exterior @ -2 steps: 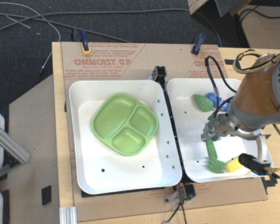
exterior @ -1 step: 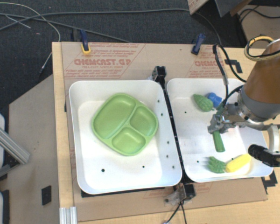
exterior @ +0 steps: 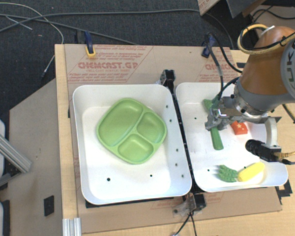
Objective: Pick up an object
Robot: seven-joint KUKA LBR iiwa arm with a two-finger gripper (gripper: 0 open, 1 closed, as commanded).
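Gripper (exterior: pixel 215 121) sits right over the green stick (exterior: pixel 217 139) in the right bin (exterior: pixel 199 154), can't tell if it's pinching it. Orange block (exterior: pixel 239 128) just beside.

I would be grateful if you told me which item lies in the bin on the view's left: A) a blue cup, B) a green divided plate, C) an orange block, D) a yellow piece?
B: the green divided plate rests in the bin on the view's left, while the orange block and the yellow piece lie in the other bin.
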